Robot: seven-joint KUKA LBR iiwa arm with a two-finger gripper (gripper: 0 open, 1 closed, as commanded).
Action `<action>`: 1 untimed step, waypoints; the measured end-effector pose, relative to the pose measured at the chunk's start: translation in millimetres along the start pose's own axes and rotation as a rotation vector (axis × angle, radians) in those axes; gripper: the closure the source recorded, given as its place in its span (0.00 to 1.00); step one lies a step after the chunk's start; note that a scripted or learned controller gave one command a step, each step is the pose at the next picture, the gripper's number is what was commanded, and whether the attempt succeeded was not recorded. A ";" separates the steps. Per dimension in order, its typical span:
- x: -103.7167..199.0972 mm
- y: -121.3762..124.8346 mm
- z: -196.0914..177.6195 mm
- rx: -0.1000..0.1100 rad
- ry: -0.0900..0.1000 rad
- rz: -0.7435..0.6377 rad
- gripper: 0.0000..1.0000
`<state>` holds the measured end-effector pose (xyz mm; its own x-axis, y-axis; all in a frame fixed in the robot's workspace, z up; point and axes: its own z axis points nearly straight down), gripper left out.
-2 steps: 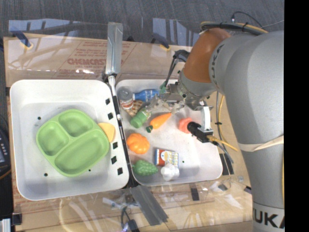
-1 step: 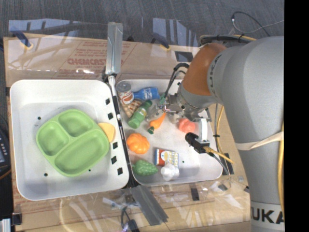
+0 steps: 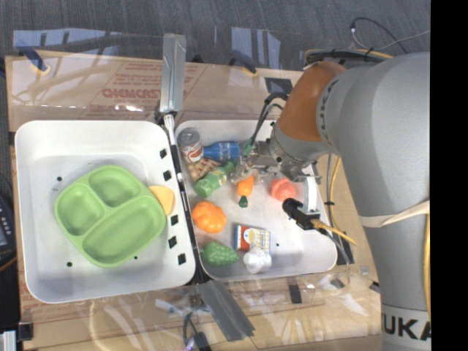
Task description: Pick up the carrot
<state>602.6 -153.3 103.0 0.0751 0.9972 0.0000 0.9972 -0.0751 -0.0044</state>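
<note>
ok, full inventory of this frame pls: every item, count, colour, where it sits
left bin: 1, white, left side of the bench
right bin: 1, white, right side of the bench
divided plate: 1, green, middle of the left bin
yellow piece: 1, yellow, at the plate's right edge
can: 1, silver with red label, right bin, top left
bottle: 1, blue, right of the can
carrot: 1, orange with green end, right bin centre
pumpkin: 1, orange, left of the carrot, lower
pink item: 1, pink, right of the carrot
small carton: 1, red and white, right bin, lower middle
arm: 1, grey with orange band, from the right
hand: 1, dark, just above the carrot
</note>
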 end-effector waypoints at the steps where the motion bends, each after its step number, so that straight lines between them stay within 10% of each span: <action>1: 57.0 4.3 -137.7 -0.007 0.000 -0.073 1.00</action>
<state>611.7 -96.9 240.7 0.0023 1.0000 0.0004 1.0000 -0.0023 0.0023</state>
